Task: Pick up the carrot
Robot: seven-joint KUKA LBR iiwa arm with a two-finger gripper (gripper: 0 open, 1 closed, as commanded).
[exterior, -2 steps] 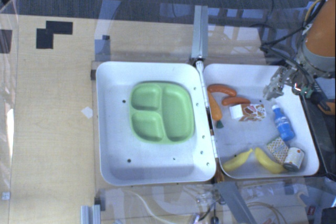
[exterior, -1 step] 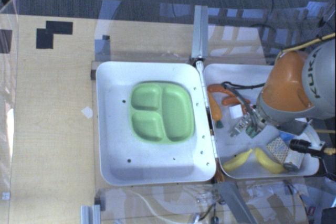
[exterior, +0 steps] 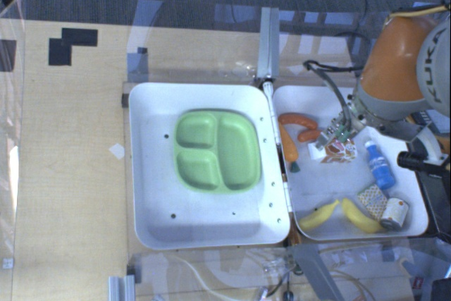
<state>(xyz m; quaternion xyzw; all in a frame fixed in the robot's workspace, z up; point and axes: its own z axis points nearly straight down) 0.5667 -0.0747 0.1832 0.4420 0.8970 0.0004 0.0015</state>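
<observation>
The carrot (exterior: 287,145) is a slim orange piece with a dark green tip. It lies along the left wall of the right bin (exterior: 416,225), pointing toward the front. My gripper (exterior: 336,134) hangs over the middle of that bin, a hand's width to the right of the carrot and apart from it. Just below the gripper lies a small colourful packet (exterior: 341,150).
A curved red-orange sausage (exterior: 299,120) and a short red piece (exterior: 308,135) lie between carrot and gripper. A blue bottle (exterior: 379,167), a checkered packet (exterior: 372,198), a can (exterior: 396,212) and two bananas (exterior: 316,216) (exterior: 361,218) fill the front right. The left bin (exterior: 148,222) holds a green divided plate (exterior: 215,150).
</observation>
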